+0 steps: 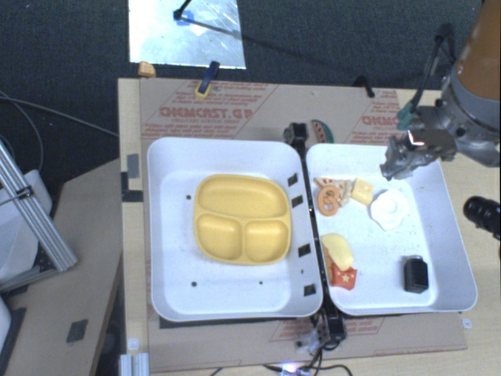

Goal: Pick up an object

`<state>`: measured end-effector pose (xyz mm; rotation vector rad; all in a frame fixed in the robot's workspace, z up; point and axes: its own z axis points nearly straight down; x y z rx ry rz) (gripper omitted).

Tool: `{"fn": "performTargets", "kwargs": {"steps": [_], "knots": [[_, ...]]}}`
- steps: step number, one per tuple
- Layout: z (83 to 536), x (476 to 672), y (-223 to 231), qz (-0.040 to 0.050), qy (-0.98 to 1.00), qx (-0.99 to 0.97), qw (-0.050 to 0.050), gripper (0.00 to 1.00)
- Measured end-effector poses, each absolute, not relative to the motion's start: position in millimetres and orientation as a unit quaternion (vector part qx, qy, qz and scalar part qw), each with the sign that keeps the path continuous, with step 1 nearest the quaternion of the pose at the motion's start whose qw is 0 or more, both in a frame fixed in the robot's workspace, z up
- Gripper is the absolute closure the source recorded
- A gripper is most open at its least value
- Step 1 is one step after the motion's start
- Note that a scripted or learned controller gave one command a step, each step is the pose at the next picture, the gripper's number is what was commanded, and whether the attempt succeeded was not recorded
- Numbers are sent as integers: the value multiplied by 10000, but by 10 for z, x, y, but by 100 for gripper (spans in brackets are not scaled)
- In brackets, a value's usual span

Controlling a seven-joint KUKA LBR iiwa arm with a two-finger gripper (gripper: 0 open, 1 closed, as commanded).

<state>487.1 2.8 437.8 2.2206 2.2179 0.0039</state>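
The pincer (pixel 397 165) is hovering over the right bin's (pixel 450 245) far edge; whether it is clenched, I cannot tell. Below it, a white fried egg (pixel 388 209) is lying flat, its long axis running toward the near-left.

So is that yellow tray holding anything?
Empty. The tray lies in the left bin with all three compartments bare.

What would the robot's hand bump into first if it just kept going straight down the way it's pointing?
Probably the white fried-egg toy, which lies just below and left of the hand in the right bin. Depth is hard to judge, so it might meet bare bin floor beside it.
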Motion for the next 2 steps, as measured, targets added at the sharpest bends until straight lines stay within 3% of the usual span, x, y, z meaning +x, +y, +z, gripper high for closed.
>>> {"fn": "performTargets", "kwargs": {"steps": [1, 2], "knots": [[2757, 5146, 659, -31, 7101, 7041, -34, 100], [3887, 4869, 866, 62, 7101, 7041, 31, 100]]}}
